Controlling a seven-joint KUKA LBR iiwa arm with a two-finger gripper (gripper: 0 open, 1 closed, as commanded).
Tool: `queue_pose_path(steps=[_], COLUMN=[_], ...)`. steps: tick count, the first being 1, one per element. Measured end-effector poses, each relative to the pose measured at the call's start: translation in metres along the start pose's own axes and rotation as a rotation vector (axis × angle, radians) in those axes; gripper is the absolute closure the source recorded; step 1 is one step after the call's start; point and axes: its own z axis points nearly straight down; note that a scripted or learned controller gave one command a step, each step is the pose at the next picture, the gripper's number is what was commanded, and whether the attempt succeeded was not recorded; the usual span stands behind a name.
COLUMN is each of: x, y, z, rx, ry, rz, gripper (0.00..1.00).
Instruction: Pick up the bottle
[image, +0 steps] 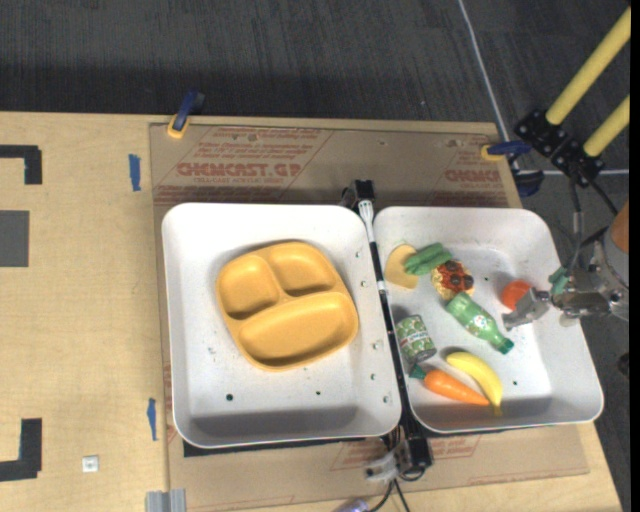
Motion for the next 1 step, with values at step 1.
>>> queue_pose_path(steps=[1], x=[0.0208], y=[0.0324], z=[0.1208], rx=[-0.005], ry=[0.000], rz=[0.221], gripper=[0.00])
